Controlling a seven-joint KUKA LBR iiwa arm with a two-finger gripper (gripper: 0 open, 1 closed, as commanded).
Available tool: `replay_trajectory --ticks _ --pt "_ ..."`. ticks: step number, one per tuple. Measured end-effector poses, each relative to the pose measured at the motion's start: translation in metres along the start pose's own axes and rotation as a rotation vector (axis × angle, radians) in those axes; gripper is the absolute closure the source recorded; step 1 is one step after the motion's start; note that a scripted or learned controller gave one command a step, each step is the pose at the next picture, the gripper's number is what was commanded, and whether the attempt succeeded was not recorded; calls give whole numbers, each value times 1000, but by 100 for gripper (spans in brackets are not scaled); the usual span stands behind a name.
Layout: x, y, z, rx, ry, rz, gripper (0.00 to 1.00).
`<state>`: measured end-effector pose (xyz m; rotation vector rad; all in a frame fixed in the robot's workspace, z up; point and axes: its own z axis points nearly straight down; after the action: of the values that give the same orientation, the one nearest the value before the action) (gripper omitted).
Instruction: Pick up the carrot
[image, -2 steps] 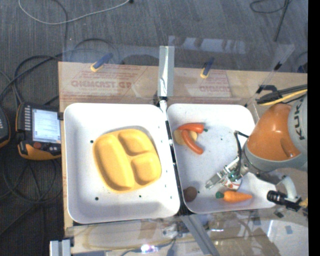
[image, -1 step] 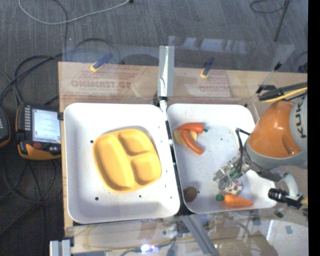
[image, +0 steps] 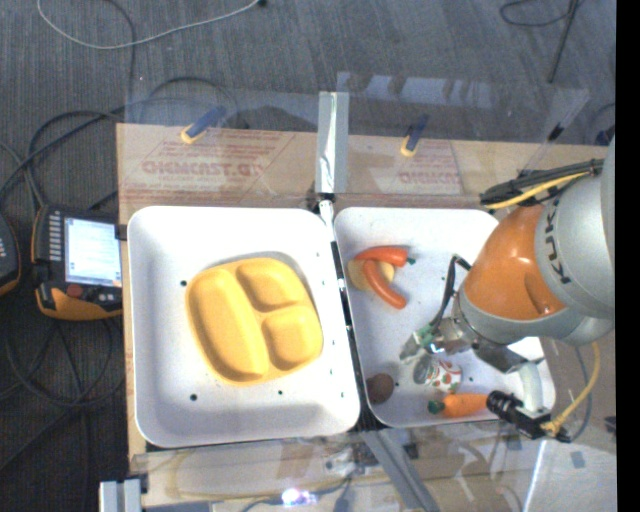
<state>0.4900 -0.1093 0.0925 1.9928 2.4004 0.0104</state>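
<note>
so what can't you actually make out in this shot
- Gripper: finger state unreadable; small and blurred under the arm's wrist in the camera view.
- Carrot: its right end is covered by a black fitting.
- Dark round item: too small to identify.
- Right bin: right side hidden by the arm.

Arm (image: 575, 255): bulky rounded links, grey shell with a glossy orange band (image: 510, 270) above the wrist. Dark "KUKA" lettering on the grey shell, partly cut off. Yellow and black cables (image: 535, 183) run along the top of the grey link. Thin black cable (image: 452, 280) loops beside the orange band. Gripper (image: 430, 345): small, metallic grey, with bits of green and red; detail blurred.
</note>
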Motion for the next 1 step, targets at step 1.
replay_trajectory --ticks 1 --pt "6 6 1 10 5 270 100"
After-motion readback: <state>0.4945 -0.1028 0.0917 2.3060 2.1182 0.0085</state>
